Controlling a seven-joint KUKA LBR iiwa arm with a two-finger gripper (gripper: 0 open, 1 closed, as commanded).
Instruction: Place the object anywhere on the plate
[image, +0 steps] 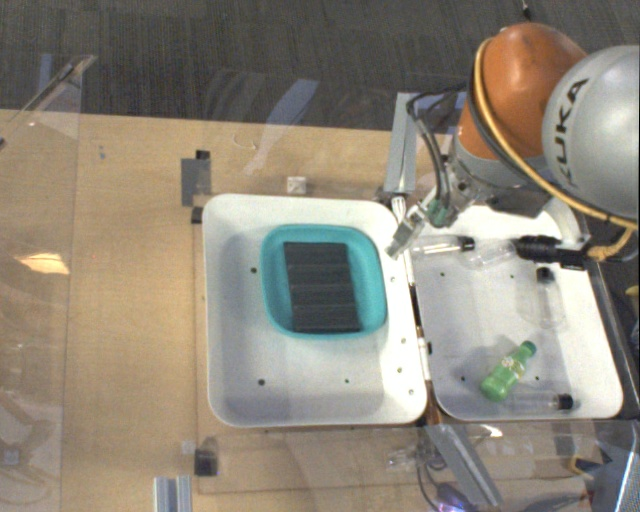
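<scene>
**Camera view.** The tool (400, 236) hangs over the far end of the wall where the two shallow white plastic bins meet. It is a slim, metal-grey piece slanting down from the rounded grey arm with its glossy orange band (520, 80). From this angle I cannot tell whether the tool is spread or pressed together.

To the view's left of the tool and a little nearer the camera, the left-hand white bin (300, 390) holds the teal plastic plate (273, 290). The plate is a rounded square with a smooth, raised rim, and its nearest corner lies just beside the tool. The dark grey rectangular block (320, 287) rests flat on the middle of the plate. Its top is ribbed with crosswise grooves, its edges sit inside the rim all round, and it is apart from the tool.

To the view's right of the tool is the right-hand white bin (470, 320). Just beside the tool lies a clear plastic tube with a dark tip (445, 243). Well apart from the tool, toward the near wall, a small green plastic bottle with a pale cap (507, 371) lies tilted on its side. Close past the bottle, along that wall, lies a second clear tube with a black end (535, 402).

Both bins sit on the pale, matte wooden table (120, 300).
</scene>
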